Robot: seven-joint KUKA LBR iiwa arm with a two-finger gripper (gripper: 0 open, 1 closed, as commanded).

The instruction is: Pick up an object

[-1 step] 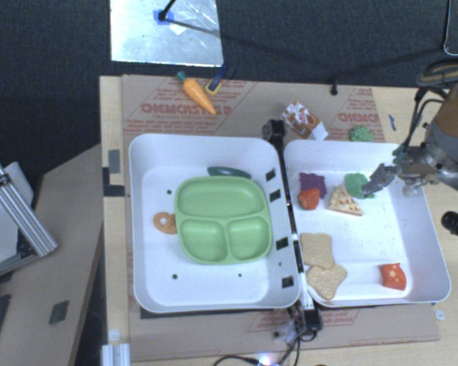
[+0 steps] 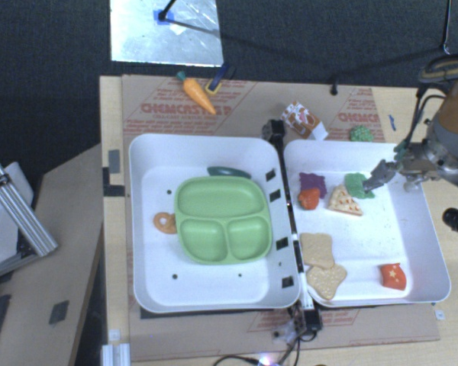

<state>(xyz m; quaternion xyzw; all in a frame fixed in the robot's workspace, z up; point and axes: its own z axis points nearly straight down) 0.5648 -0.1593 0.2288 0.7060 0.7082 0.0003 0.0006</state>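
Nothing is picked up yet: the gripper hangs over the right bin just beside the green toy, 1 of several items there, its jaws' opening impossible to tell, grasp and lift remaining.

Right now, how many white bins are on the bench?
2. The left bin holds a green tray; the right bin holds the toy food, beside it. None looks hidden.
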